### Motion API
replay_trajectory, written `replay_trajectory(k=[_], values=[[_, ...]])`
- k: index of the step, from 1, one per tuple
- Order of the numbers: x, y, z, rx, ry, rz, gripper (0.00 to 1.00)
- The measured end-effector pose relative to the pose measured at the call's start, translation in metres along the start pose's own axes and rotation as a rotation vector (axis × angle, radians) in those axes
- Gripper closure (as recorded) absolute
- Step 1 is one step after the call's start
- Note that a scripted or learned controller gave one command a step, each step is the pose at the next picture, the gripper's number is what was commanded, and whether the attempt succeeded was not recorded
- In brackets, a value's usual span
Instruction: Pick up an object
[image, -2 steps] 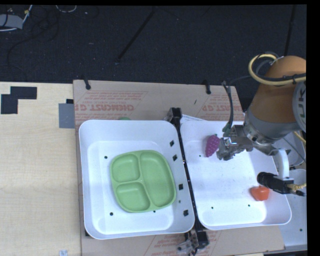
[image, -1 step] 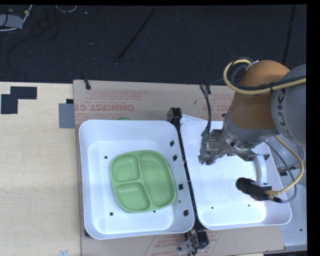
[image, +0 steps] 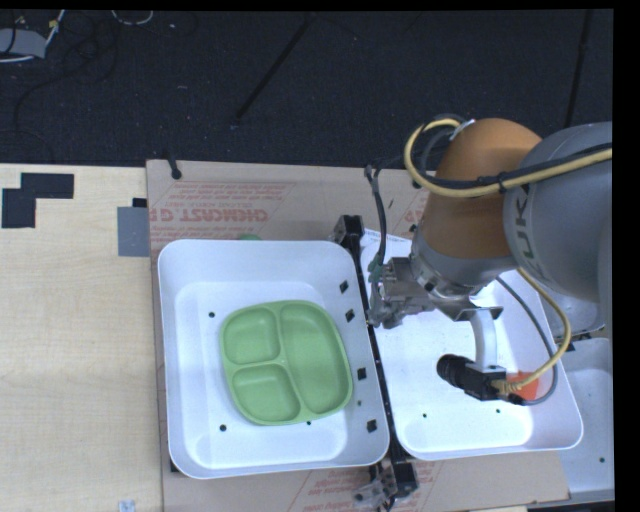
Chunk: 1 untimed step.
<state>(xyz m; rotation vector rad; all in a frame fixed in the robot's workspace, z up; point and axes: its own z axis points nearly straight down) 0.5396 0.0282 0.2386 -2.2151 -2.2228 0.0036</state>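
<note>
A green divided plate (image: 285, 360) with three compartments lies flat in the left bin (image: 190, 280). My gripper (image: 385, 303) hangs low at the left side of the right bin (image: 440, 435), right beside the divider between the two bins and just right of the plate's upper right rim. A small orange-red thing (image: 522, 383) lies by the right bin's right side, partly hidden by the robot's cable. I see nothing held in the gripper.
The arm's grey and orange body (image: 500, 200) covers the back half of the right bin. Black clips (image: 350, 230) sit along the wall between the bins. Cardboard (image: 260, 200) lies under both bins.
</note>
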Motion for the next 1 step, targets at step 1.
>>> replay_trajectory(k=[1], values=[[0.0465,-0.0060,0.0032,0.001,0.001,-0.001,1.00]])
